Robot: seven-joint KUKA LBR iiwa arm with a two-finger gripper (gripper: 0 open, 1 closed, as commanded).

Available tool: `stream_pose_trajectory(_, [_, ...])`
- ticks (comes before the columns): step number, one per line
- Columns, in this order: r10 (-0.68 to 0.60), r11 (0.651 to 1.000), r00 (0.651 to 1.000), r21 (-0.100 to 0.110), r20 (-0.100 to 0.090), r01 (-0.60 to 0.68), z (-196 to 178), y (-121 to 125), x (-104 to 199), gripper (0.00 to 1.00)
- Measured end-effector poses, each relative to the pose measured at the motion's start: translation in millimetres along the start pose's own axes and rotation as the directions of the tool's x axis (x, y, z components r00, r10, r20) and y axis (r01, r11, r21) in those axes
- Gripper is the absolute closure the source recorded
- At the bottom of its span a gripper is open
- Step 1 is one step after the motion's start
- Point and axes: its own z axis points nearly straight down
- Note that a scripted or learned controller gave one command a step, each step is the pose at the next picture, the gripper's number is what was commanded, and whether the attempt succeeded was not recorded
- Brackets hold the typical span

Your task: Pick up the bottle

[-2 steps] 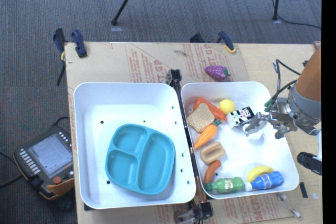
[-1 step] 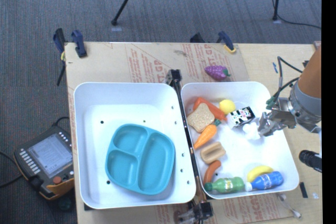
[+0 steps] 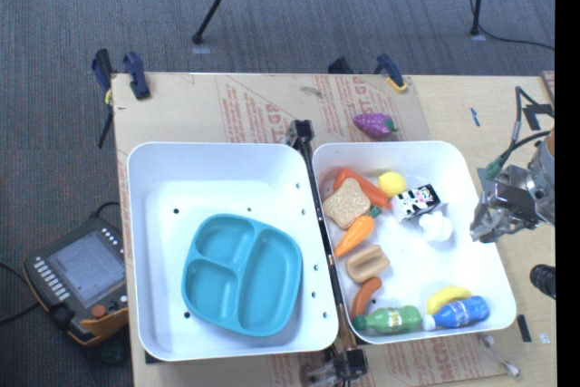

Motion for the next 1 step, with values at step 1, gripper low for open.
stream_pose_trajectory(1, [0.284, 0.959, 0.959, 0.000, 0.000, -0.284, -43.4, 1.2, -2.7, 1.00])
